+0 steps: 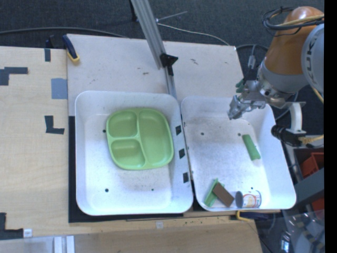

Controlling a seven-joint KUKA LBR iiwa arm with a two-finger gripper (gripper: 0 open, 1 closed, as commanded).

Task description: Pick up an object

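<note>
**Gripper poised, nothing in hand**

The gripper hangs over the top of the right bin, and whether it's spread or pinched I cannot tell. The nearest target, a green stick, lies just below it in that bin. Risk: its rounded, slim shape could roll away from a slightly off-centre descent. The small can in the bin's bottom corner carries an unreadable label.

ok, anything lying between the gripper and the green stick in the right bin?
No. In the camera view the gripper hangs over the right bin; only bare, speckled bin floor runs from it down to the green stick.
</note>
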